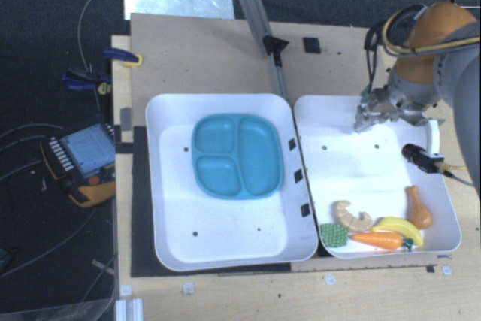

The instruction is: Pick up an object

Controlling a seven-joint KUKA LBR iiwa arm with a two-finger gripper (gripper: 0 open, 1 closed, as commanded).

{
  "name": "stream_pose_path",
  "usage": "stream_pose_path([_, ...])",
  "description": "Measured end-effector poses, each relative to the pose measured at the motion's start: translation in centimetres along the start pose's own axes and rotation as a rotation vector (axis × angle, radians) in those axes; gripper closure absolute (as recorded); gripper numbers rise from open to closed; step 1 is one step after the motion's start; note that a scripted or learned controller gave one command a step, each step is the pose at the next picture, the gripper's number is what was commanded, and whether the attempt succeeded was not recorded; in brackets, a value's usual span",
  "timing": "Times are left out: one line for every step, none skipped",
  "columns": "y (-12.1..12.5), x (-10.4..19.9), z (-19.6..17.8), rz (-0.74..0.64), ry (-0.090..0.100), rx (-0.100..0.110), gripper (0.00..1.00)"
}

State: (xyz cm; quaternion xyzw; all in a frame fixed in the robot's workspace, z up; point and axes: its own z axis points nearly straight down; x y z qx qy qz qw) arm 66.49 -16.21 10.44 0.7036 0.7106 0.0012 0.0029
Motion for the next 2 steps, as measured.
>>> stream_pose_path([-0.1, 0.8, -4.9, 0.004, 0.001, -0.002, 1.00])
stream_pose_path([0.2, 0.0, -11.2, 0.005, 0.000, -0.004, 1.00])
